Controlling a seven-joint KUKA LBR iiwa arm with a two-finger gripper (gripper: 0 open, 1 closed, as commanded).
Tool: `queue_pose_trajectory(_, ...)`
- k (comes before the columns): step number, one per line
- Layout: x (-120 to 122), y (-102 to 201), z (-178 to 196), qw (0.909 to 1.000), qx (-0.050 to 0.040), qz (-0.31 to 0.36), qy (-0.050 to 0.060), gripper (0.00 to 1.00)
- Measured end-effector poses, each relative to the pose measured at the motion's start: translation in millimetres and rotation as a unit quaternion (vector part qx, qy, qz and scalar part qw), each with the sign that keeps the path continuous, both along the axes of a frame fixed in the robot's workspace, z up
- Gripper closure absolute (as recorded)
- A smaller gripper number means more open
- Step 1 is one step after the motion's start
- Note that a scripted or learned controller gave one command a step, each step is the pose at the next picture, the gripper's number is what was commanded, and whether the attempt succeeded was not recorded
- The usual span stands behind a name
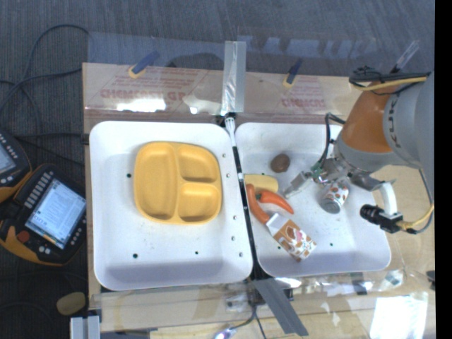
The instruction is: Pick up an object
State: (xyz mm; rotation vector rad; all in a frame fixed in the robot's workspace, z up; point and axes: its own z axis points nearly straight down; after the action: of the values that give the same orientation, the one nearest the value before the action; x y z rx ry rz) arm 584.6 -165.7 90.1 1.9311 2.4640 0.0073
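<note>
— Which object are you going for, and how would you take it well?

— The small cup (334,196) lying on its side is the one nearest me. It sits in the right bin (367,256), toward three o'clock of that bin's middle, and my gripper (326,177) is just above it, at roughly its eleven o'clock. I judge the best approach is to come straight down over the cup's body, not its rim, since a tipped cup will likely roll if nudged from one side.

— Are you holding it now?

— I cannot tell. From this angle my wrist hides whether the gripper is apart or together, so I won't claim a hold.

— What else is close by?

— A brown round piece (280,162) at ten o'clock of the cup, the orange carrot-like toy (270,202) at nine, and a patterned packet (294,239) at seven. All lie apart from the cup.

— And your pose?

— I reach in from three o'clock, orange band (367,126) high, wrist bent down into the bin.
</note>
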Motion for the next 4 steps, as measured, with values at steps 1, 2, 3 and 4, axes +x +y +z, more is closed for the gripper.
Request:
queue_pose_trajectory(1, -27.9, -22.7, 75.4, 0.9954, 0.0010, -0.096, 0.006, 0.00)
queue_pose_trajectory(2, -16.3, -38.3, -0.4, 1.0000, 0.0001, -0.002, 0.001, 0.00)
queue_pose_trajectory(3, -50.2, -36.1, 0.5, 0.9967, 0.0014, -0.082, -0.003, 0.00)
queue_pose_trajectory(4, -49.4, -35.4, 9.7, 0.9967, 0.0019, -0.081, -0.003, 1.00)
